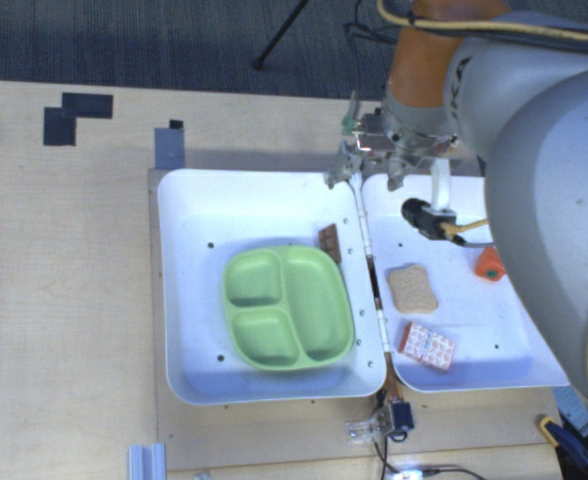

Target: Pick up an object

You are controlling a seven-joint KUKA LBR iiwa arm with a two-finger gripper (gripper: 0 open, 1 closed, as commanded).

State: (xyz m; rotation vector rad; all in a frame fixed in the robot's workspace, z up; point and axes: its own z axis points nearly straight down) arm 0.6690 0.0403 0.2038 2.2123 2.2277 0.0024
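**Candidate objects for a pick, with the claw poised over the bins' far edge.**

The tan slab lies flat near the middle of the right bin. It looks light and somewhat soft, so it is probably best pinched across its narrow sides. Just beside it, toward the near wall, is a red-and-white patterned packet, which is likely thin and hard to get under. A small orange piece sits apart by the arm. The left bin holds a green divided plate, rigid and smooth, and a brown piece against the shared wall. The claw hangs above that wall, spread and holding nothing. The bins rest on a pale wooden desk, with dark blue carpet beyond.
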